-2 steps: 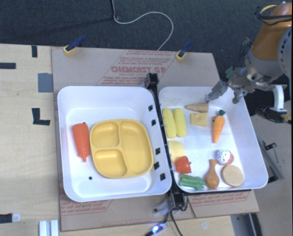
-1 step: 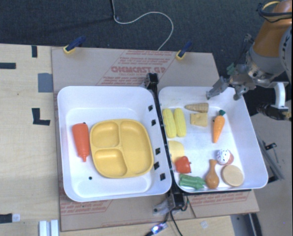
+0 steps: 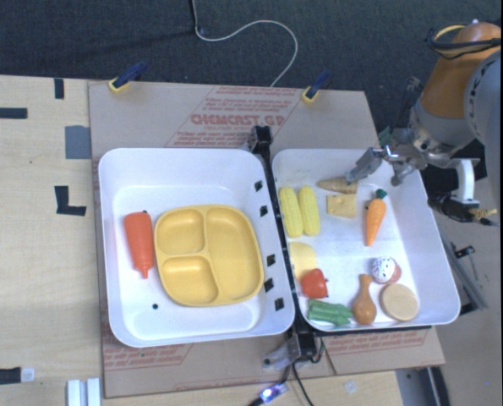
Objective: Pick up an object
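My gripper [image 3: 379,171] hangs open over the far end of the right bin [image 3: 433,252], with nothing between its fingers. Just below it lie an orange carrot [image 3: 374,218], a tan wedge [image 3: 336,184] and a pale cheese block [image 3: 342,206]. Two corn cobs [image 3: 299,211] lie by the bin's left wall. Nearer the front sit a yellow piece [image 3: 303,256], a red pepper [image 3: 314,284], a green vegetable [image 3: 330,313], a drumstick [image 3: 364,301], a round bread slice [image 3: 399,302] and a small white speckled piece [image 3: 385,269].
The left bin [image 3: 116,184] holds a yellow divided plate [image 3: 209,254] and a red-orange sausage-shaped piece [image 3: 139,242]. Black clips line the wall between the bins [image 3: 270,227]. A white cable [image 3: 243,28] loops behind the cardboard base.
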Motion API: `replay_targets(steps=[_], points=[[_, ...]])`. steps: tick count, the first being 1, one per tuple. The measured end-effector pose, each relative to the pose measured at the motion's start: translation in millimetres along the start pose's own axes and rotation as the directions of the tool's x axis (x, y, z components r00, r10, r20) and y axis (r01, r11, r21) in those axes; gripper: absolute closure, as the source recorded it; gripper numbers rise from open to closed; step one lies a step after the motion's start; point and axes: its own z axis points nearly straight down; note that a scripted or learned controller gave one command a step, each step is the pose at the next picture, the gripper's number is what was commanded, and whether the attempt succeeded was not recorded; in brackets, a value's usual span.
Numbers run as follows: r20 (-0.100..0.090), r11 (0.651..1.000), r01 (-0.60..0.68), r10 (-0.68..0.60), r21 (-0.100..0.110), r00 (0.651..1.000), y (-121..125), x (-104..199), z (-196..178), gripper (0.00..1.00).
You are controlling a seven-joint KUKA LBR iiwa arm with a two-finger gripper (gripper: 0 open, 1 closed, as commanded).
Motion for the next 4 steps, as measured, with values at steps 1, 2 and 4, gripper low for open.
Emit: replay_targets(steps=[1, 2, 4], points=[[-0.001, 1.000, 0.001, -0.001, 0.002, 1.000, 7, 3, 62, 0.00], [0.001, 1.000, 0.002, -0.002, -0.002, 1.000, 7, 5, 83, 0.00], [0.001, 1.000, -0.001, 0.001, -0.009, 1.000, 16, 0, 10, 1.00]])
